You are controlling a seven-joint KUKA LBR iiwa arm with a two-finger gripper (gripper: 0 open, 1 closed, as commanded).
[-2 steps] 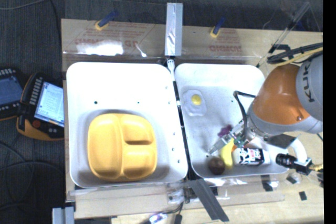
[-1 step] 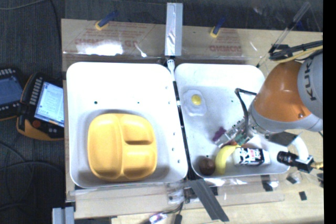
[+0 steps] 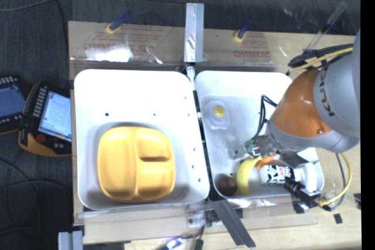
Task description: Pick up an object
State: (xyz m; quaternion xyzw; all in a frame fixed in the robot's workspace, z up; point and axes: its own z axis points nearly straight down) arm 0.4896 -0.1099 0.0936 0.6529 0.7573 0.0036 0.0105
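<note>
Right bin (image 3: pixel 234 82), banana (image 3: pixel 244 175) under gripper (image 3: pixel 262 156)

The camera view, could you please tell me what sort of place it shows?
Probably a robotics lab's picking test bench: two shallow white plastic bins side by side, a grey arm with an orange band reaching in, and a handheld control pendant lying on the dark carpet.
</note>
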